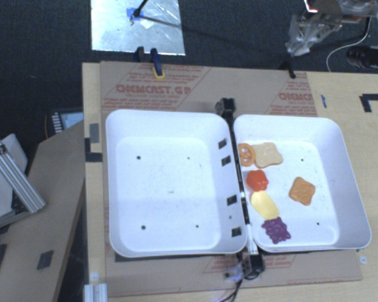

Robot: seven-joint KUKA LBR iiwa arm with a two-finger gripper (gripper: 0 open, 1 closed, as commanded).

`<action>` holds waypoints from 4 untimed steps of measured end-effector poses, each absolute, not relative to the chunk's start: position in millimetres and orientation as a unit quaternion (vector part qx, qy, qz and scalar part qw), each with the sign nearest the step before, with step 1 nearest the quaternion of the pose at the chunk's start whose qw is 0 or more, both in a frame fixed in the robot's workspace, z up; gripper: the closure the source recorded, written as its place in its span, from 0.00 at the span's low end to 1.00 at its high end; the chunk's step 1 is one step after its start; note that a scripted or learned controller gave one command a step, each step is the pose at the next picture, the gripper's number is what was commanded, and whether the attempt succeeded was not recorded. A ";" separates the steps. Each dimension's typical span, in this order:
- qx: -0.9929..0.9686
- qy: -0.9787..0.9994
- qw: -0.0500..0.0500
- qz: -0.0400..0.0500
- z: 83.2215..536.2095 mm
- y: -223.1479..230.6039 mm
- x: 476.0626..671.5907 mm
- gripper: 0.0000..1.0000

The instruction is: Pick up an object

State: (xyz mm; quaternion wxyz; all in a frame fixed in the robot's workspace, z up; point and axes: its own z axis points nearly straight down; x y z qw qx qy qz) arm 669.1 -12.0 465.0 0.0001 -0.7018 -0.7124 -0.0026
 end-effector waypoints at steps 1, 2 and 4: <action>-0.703 -0.712 0.002 0.000 407.4 71.9 668.0 1.00; -0.705 -0.710 -0.005 -0.008 545.8 68.6 570.7 1.00; -0.704 -0.710 0.002 0.003 380.8 202.6 618.2 1.00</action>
